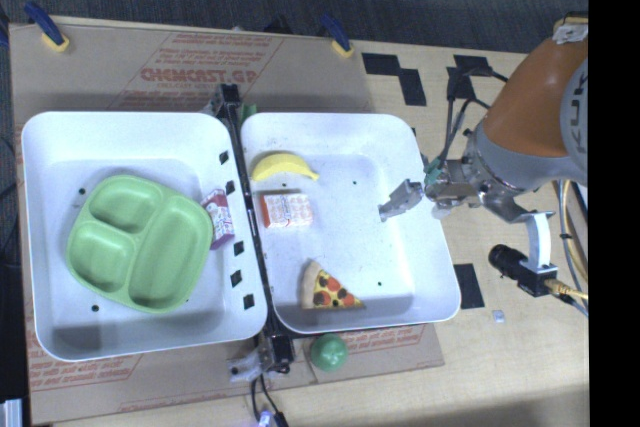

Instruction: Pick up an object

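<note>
In the right bin (400, 130) lie a yellow banana (282, 166), a small red-and-white packet (285, 210) and a pizza slice toy (327, 289). My gripper (400, 199) hangs over the right side of that bin, to the right of the packet and apart from every object. Nothing shows between its fingers. The left bin (40, 145) holds a green divided plate (140, 240) and a small pink-and-white packet (219, 216) against its right wall.
A green ball (327, 352) lies on the cardboard just in front of the right bin. A black clamp bar (243, 205) runs between the bins. My grey and orange arm (535, 130) stretches over the bench at the right.
</note>
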Available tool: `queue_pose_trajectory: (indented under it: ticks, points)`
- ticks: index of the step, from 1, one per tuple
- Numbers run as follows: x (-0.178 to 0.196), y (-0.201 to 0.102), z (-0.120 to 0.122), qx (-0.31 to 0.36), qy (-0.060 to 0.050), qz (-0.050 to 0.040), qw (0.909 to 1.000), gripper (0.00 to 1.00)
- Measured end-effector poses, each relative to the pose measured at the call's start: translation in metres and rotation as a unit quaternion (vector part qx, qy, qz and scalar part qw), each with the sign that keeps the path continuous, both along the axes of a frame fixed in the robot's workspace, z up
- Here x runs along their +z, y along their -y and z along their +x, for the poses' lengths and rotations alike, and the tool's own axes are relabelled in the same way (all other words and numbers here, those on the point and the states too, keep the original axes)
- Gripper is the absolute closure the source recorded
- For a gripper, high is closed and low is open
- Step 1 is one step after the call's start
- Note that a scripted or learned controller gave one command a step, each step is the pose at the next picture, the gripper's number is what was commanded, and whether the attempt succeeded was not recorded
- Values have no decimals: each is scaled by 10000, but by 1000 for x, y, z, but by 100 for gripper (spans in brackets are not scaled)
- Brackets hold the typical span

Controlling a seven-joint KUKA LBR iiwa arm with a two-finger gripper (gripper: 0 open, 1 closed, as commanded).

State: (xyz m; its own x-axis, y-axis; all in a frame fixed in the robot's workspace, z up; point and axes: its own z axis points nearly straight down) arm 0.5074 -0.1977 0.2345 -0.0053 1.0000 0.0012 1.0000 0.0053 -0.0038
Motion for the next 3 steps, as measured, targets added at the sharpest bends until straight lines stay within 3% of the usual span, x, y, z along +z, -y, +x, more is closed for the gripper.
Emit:
queue_pose_trajectory:
  ticks: [1, 2, 3]
  points:
    - [-140, -70, -30, 12, -5, 4, 10000, 0]
    - [-130, -69, -29, 36, 1, -1, 10000, 100]
    - [-63, -5, -31, -8, 19, -9, 10000, 100]
